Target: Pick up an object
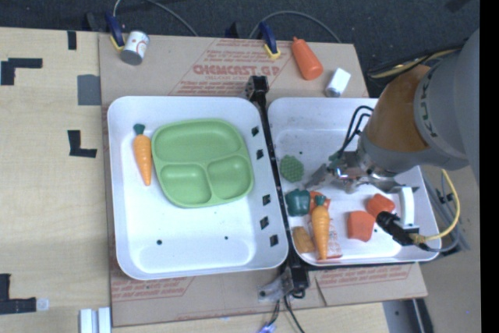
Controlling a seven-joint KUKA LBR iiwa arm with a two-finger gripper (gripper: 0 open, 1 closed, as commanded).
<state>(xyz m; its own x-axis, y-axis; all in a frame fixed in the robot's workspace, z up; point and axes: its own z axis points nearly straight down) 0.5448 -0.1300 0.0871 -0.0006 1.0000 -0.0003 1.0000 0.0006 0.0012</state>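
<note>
The gripper (331, 170) hangs low over the middle of the right bin (312, 121), its metal fingers (318, 178) pointing left; whether they are spread or pressed together cannot be told, and nothing shows between them. Just left of the tips lies a round green object (292, 166). Nearer the camera sit a dark teal piece (298, 203), an orange carrot (320, 224) and, to the right, an orange block (359, 225) and a red-orange piece (380, 205). Behind the wrist rises the orange band (398, 117) of the grey arm (456, 113). The left bin (125, 230) holds a green divided plate (203, 162) with another carrot (143, 156) just beside its left edge.
</note>
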